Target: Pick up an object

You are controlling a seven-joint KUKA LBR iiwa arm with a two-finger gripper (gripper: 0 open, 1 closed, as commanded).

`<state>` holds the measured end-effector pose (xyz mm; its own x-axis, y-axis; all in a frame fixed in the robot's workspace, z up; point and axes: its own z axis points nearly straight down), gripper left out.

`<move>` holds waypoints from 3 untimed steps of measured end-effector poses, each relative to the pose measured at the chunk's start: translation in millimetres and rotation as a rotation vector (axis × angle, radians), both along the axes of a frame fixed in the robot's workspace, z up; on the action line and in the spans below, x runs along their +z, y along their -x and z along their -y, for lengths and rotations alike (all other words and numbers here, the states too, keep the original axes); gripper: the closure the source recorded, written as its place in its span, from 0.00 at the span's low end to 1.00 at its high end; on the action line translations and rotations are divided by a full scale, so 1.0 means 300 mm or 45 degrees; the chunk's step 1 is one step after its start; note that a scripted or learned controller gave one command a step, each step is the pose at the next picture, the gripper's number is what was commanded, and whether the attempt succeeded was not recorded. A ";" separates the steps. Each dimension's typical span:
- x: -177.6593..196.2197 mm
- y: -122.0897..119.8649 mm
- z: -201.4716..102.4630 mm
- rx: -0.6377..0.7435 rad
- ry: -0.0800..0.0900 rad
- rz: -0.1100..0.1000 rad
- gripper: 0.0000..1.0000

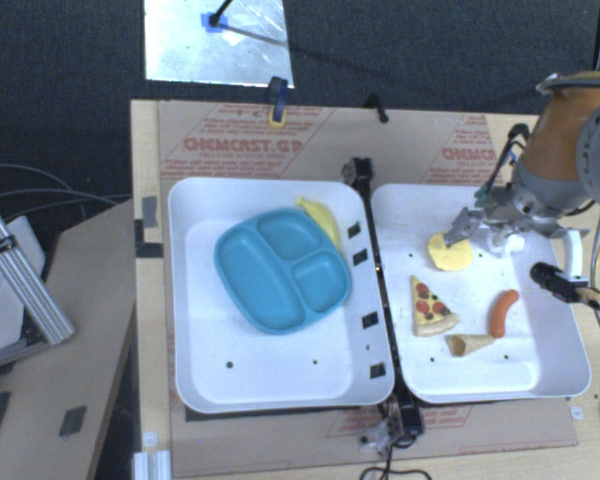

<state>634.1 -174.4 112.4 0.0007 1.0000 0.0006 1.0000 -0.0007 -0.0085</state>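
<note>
Dark carpet surrounds the surface (240,138), a cardboard-covered bench carrying 2 shallow white bins side by side. Largest on it is the left bin (210,368), which holds a blue divided plate (280,268) with a yellow banana-like piece (322,218) tucked against its far edge. Next is the right bin (540,368), where the grey arm (570,138) with its orange band reaches in from the right. Below the wrist, the claw (472,224) sits low at the far side of this bin, right at the upper edge of a flat yellow disc (450,255), the likeliest thing to be picked; whether its fingers are apart or together I cannot tell, since they blur into the metal above. Smaller items lie nearer the camera: a pizza slice (431,308), an orange-red sausage (502,313) and a tan cone (470,344), all apart from the claw. The risk, as I judge it, is that the disc is thin and lies flat on the bin floor, so the fingers may close above it or scrape it sideways. Approaching from its edge, not its middle, could also tip it up or push it toward the pizza slice.
</note>
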 end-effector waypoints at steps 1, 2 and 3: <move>-0.098 -0.107 -0.099 0.011 0.000 0.014 0.00; -0.092 -0.118 -0.224 0.011 0.000 0.014 0.00; -0.095 0.245 0.017 -0.010 0.003 0.002 0.00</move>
<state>560.5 -179.6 84.0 0.0087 1.0000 -0.0020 0.9999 -0.0087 -0.0068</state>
